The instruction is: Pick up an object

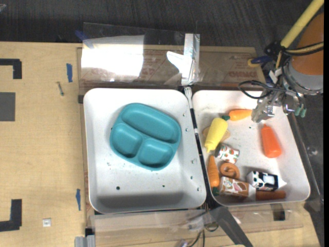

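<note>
The right bin (298, 153) holds several toy foods. A small orange carrot (239, 115) lies near its back wall, with a yellow corn cob (216, 131) to its left. An orange-red pepper-like piece (271, 141) lies toward the right wall. My gripper (262, 112) hangs over the back of this bin, just right of the small carrot and above the orange-red piece. I see nothing held in it.
At the right bin's front lie a second carrot (213, 172), a pretzel (229, 169), two small cartons (235, 187), a black-and-white cow-patterned piece (262, 179) and a brown sausage (271, 194). The left bin (97, 153) holds a teal divided plate (145, 135). Cables trail by the wrist.
</note>
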